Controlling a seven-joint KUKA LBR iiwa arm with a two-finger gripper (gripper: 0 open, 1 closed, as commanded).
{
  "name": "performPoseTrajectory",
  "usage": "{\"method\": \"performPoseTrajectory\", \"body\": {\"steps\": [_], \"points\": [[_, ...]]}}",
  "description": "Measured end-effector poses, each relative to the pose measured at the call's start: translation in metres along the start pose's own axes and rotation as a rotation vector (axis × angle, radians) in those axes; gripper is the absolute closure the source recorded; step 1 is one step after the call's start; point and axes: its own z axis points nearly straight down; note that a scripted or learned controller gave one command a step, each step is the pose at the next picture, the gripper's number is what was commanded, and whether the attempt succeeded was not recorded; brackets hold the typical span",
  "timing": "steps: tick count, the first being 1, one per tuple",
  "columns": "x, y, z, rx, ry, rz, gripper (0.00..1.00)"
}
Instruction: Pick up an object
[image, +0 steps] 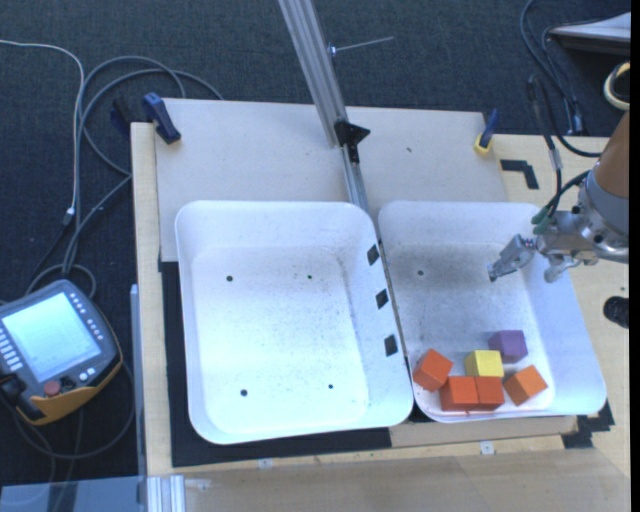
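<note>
Seemingly spread, the gripper (522, 258) fingers hold nothing, hovering over the right bin (440, 250), far from the blocks (478, 375) at its near edge. Arm cut off at right.

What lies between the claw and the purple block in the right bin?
Nothing. In the camera view, the stretch from the claw down to the purple block is bare white floor of the right bin.
</note>
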Motion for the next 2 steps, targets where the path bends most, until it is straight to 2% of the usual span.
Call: {"method": "performPoseTrajectory", "body": {"steps": [1, 2], "points": [[-0.025, -0.059, 0.140, -0.009, -0.002, 0.007, 0.00], [-0.024, -0.057, 0.127, -0.012, -0.004, 0.000, 1.00]]}}
